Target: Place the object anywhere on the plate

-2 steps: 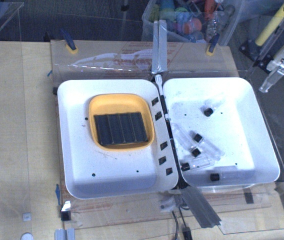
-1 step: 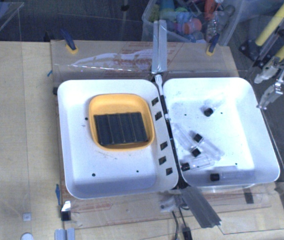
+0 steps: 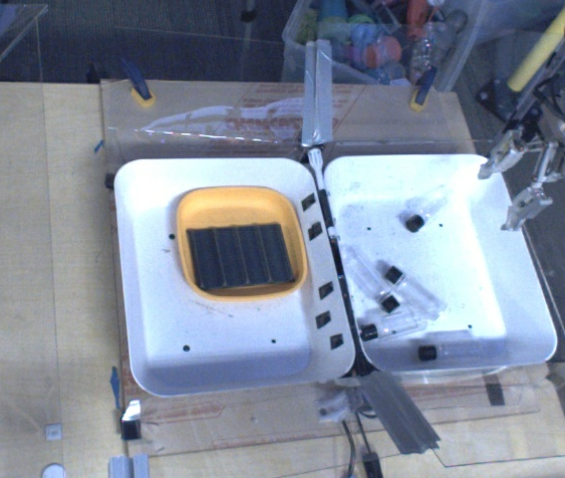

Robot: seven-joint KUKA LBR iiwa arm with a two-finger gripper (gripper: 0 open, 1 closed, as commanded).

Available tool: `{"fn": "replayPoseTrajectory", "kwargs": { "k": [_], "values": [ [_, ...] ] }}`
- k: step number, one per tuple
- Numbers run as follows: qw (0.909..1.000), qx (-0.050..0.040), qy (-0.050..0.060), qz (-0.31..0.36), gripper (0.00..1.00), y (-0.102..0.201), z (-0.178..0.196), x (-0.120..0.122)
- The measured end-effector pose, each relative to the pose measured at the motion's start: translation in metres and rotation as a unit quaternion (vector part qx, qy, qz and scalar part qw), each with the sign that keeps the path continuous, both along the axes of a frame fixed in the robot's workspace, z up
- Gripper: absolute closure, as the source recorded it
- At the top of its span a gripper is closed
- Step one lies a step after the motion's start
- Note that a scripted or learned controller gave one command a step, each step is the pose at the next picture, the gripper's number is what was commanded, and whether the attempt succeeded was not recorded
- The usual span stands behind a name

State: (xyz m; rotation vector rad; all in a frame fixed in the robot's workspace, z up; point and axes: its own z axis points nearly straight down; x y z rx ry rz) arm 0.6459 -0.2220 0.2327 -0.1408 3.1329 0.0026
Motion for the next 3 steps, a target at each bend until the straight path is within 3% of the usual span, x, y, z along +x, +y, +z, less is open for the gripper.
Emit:
{"fn": "replayPoseTrajectory", "kwargs": {
  "k": [1,2,3],
  "values": [
    [0.9952,-0.0013,-0.003,0.098,0.0,0.001,0.045,0.023],
    [0.9709,-0.0008,-0.001,0.24,0.0,0.0,0.019,0.022],
    [0.9111,-0.001,-0.001,0.412,0.0,0.0,-0.004,0.022]
  ]
}}
